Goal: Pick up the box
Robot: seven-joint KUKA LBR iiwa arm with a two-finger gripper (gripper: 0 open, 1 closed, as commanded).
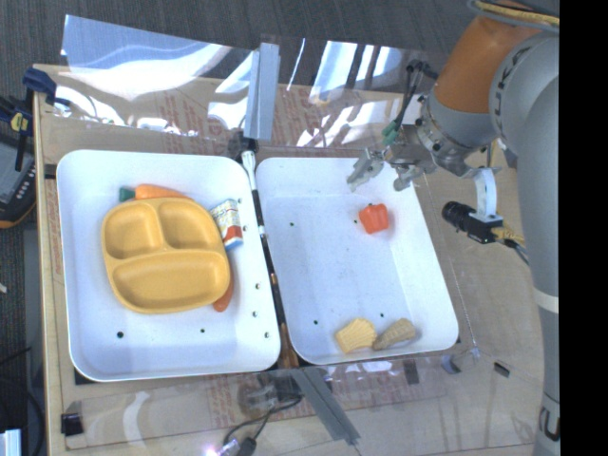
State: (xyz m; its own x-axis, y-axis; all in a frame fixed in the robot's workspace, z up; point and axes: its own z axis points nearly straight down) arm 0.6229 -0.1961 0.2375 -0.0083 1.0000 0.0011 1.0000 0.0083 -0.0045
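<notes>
Box (227,223): left bin, beside yellow tray (166,256), long axis slanted. Gripper (389,171): over right bin's far edge, fingers spread, nothing between. Box lay well left.

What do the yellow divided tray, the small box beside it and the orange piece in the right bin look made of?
Yellow divided tray: looks like molded plastic, smooth and satin, with rounded compartments. Small box: probably printed cardboard or thin plastic; red and white label, too small to tell. Orange piece: likely a plastic toy vegetable, uniform in color with a slight gloss.
</notes>
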